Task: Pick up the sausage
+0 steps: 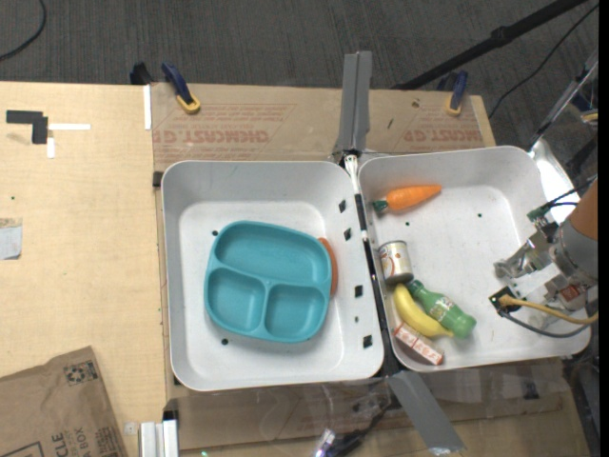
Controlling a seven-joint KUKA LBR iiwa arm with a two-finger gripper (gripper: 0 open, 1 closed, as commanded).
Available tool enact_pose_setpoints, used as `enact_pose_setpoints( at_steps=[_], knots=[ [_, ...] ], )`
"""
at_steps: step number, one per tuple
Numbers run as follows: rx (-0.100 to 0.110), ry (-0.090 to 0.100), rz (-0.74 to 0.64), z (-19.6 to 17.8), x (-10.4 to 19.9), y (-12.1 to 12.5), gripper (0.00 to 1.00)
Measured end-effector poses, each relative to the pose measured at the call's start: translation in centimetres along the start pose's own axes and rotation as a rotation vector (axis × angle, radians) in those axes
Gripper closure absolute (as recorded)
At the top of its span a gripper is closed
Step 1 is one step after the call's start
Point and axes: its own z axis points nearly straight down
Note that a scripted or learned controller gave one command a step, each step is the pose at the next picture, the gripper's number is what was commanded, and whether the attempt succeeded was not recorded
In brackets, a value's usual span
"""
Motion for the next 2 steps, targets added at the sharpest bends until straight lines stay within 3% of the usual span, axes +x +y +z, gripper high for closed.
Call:
enact_pose_setpoints(
  at_steps=[1,2],
  knots=[
    [-0.012,0.006,0.206,-0.06,0.59,0.5,0.0],
    [-0.009,0.0,0.21,-0.02,0.99,0.87,0.0]
  ],
)
